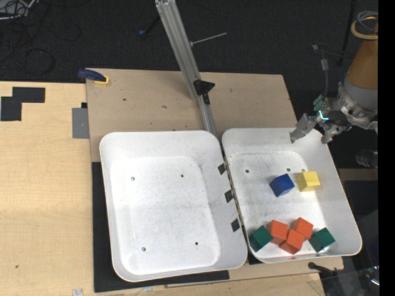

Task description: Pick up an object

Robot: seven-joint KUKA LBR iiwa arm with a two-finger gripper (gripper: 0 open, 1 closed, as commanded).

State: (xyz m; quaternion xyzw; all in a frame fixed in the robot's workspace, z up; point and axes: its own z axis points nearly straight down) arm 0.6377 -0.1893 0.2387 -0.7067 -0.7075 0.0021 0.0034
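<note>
In the right bin (259, 150) lie a blue cube (281, 184) and a yellow cube (308, 180) side by side near its middle. Along its near edge sits a cluster of orange blocks (291, 233) flanked by two green blocks (260, 237) (321, 239). My gripper (315, 128) hangs above the bin's far right corner, well up and away from the cubes, with its two fingers (301, 128) spread apart and nothing between them.
The left bin (123, 147) stands beside the right one. A slanted aluminium bar (184, 54) rises behind the bins, ending at a black bracket (203, 88). A blue and yellow clamp (94, 76) lies at the board's far left corner.
</note>
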